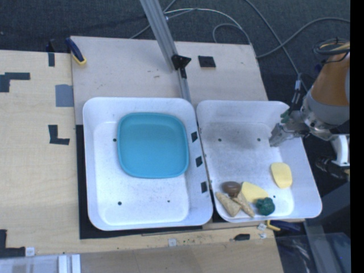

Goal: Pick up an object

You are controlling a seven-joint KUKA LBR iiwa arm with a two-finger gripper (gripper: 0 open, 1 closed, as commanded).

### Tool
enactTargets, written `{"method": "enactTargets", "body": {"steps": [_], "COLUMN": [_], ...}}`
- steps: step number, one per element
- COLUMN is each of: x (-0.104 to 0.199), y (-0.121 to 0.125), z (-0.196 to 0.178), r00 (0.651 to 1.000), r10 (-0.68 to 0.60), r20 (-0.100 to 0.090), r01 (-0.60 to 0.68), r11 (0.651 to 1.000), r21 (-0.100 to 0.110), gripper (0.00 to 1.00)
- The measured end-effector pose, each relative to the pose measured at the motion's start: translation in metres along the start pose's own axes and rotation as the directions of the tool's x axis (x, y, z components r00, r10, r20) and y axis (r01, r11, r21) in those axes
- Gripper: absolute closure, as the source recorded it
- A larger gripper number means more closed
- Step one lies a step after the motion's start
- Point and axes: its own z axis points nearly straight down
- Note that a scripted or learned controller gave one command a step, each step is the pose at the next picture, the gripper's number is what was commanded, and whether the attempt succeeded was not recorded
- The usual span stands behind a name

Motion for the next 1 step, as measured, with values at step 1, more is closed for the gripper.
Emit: {"method": "enactTargets", "body": {"steps": [1], "x": [0.0001], "y": [0.0008], "z": [-0.0524], "r00": [1.0], "r10": [0.0], "r20": [0.0], "r01": [0.0], "r11": [1.0], "r21": [0.001], "gripper": [1.0]}}
